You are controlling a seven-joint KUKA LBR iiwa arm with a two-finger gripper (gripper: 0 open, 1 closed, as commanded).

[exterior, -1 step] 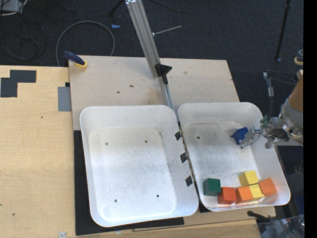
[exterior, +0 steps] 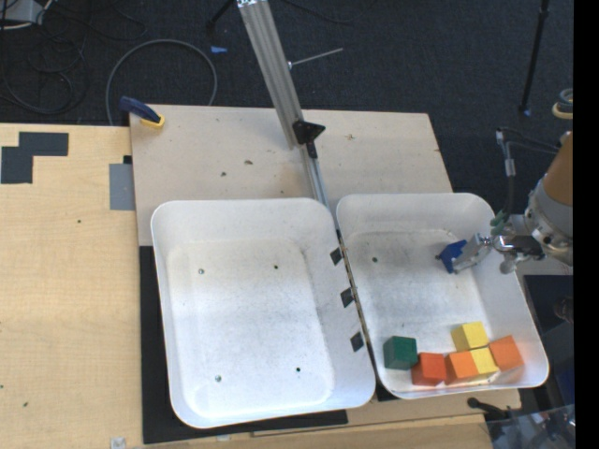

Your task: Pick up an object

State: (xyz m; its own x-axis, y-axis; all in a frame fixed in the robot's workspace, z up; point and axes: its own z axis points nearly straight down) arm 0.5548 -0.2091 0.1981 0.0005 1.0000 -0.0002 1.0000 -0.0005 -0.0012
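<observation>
Your gripper [exterior: 468, 251] hangs at the right bin's [exterior: 412, 204] far edge with jaws clamped on a blue object [exterior: 452, 255], leaving the coloured blocks [exterior: 463, 355] clustered in the near corner.

The scene is being lit evenly and fairly brightly from above. The two white bins, left [exterior: 248, 316] and right [exterior: 426, 293], are being rendered near white, though their speckled floors are still being resolved without blown glare. Only soft, short shadows are being cast beside the coloured blocks [exterior: 465, 354] and under the bin rims. The floor beyond the desk [exterior: 65, 279] is being left dark, with cables barely being made out. Mild softness and grain are being seen throughout, and the arm's wrist [exterior: 552, 209] is being slightly blurred.
</observation>
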